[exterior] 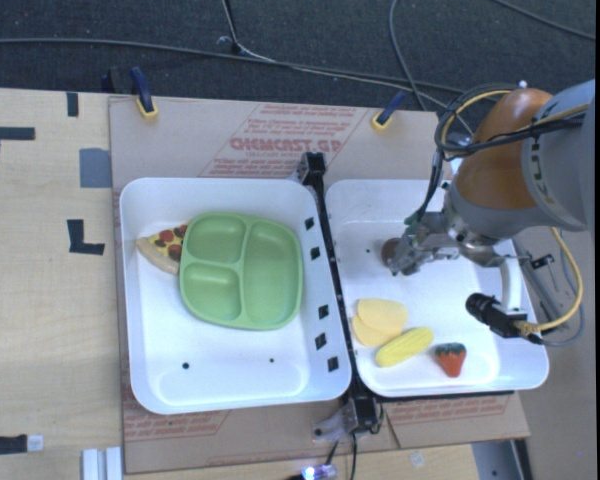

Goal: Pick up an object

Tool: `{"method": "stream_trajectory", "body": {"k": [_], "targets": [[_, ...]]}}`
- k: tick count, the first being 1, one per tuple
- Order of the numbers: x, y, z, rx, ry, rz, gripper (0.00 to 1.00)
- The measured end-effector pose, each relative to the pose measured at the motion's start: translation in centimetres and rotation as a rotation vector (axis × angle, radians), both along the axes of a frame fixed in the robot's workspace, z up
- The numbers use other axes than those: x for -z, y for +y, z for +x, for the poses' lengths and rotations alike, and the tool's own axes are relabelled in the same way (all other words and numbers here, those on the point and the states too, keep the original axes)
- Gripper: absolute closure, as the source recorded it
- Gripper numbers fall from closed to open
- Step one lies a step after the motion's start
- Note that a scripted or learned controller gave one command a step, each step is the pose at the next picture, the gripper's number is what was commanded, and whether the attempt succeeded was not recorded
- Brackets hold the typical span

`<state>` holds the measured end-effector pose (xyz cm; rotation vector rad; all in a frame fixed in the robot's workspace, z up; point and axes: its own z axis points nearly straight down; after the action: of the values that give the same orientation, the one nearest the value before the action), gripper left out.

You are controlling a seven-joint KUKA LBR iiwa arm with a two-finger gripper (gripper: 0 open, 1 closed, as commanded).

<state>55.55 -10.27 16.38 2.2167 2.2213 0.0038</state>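
Objects for picking: from my remote seat I count three toys in the right bin point(520, 373), all near its front edge: a pale yellow slice point(380, 316), a corn cob point(403, 346) touching that slice's front side, and a strawberry point(451, 358) just right of the cob.
Gripper: I see the gripper point(398, 256) low over the right bin's bare middle, behind the slice and apart from it; nothing is visible in its grasp, and I cannot tell its state from this slant.
Arm: the grey arm point(500, 183) with its orange band enters from the right, covering the bin's back right corner.
Open room, right bin: the back left floor, beside the divider point(325, 268), is bare; the toys sit close to the front wall.
Left bin: in the left bin point(145, 368) a green divided plate point(242, 270) lies toward the back, with a pizza slice point(162, 248) tucked at its left rim, touching it.
Open room, left bin: the front half shows bare white floor.
Surroundings: cardboard sheet point(280, 138) under both bins, clipped at its back edge; wooden bench point(40, 298) to the left.
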Motion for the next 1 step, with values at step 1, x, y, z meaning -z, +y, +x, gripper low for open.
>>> {"method": "stream_trajectory", "body": {"k": [1], "targets": [[-4.29,0.34,0.29,0.0,0.001,0.0,1.0]]}}
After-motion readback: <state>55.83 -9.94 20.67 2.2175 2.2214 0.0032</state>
